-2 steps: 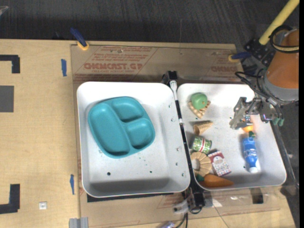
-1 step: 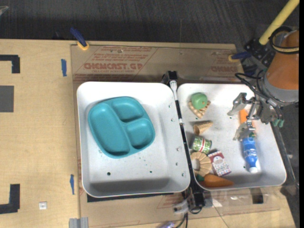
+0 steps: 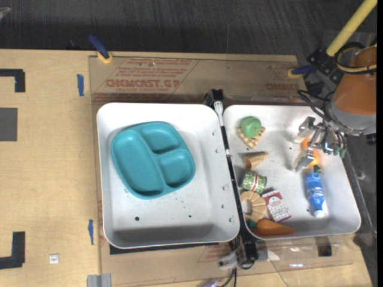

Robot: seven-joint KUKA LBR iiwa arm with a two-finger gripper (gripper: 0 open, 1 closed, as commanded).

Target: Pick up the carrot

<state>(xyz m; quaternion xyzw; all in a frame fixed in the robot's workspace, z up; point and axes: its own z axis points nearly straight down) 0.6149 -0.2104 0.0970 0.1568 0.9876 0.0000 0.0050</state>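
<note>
Pincer hangs over the far right part of the right bin, metal fingers pointing down and left; we see something orange among them, but whether it is a gripped object or part of the hardware we cannot tell, nor whether the fingers are spread or pressed together. Carrot lies on its side at the near edge of that same bin, close to the front wall and near the bin's left corner, well apart from the pincer. Touching or nearly touching it from above sit a small red-and-white packet and a ridged tan piece; behind those a green-labelled can, a cone and a green round toy on a tan base. A blue bottle lies just below the pincer, between it and the carrot's end of the bin. Left bin carries a teal divided tray. We judge the approach has not begun in earnest: the arm must travel across and toward the front wall. Risks as we read them: the front wall crowding one finger so the grip closes on the rim; the packet being caught along with the carrot; the tapered, smooth body rolling or squirting out of a pinch taken near the tip; the bottle being nudged on the way over.
</note>
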